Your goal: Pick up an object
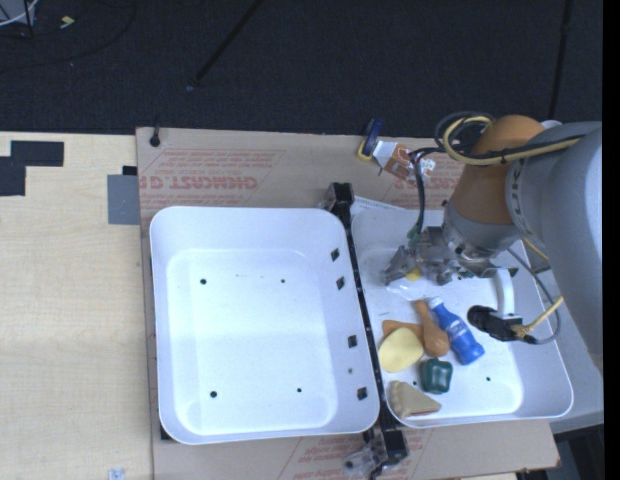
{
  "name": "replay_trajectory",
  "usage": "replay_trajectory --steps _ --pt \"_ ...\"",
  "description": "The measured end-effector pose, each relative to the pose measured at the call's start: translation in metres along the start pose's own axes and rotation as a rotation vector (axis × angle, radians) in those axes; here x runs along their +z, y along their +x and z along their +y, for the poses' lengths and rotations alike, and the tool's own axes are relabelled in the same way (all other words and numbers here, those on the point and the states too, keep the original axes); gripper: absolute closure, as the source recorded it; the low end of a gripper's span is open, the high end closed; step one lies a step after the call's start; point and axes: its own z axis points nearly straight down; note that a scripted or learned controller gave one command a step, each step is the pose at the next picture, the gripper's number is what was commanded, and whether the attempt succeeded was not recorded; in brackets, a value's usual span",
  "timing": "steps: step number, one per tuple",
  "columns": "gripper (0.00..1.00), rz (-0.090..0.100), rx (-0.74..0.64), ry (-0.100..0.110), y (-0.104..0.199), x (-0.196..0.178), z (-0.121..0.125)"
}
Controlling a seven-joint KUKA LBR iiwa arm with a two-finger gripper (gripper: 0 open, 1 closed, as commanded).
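Camera view has the gripper (415,265) low in the right bin (550,393), apparently reaching for something; whether it is open or closed, I cannot tell. Candidate objects cluster just below it: a blue bottle (458,333), a yellow piece (399,350) and a green piece (436,375).

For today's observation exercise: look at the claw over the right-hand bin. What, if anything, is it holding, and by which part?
It cannot be told. The claw is low in the right bin, away from the blue bottle.
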Motion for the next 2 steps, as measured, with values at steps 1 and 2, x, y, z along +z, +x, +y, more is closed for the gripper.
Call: replay_trajectory --steps 1,2 --pt "0.00 0.002 -0.002 0.002 0.004 0.000 0.019" --pt "1.00 -0.001 -0.004 -0.005 0.003 -0.013 0.021"
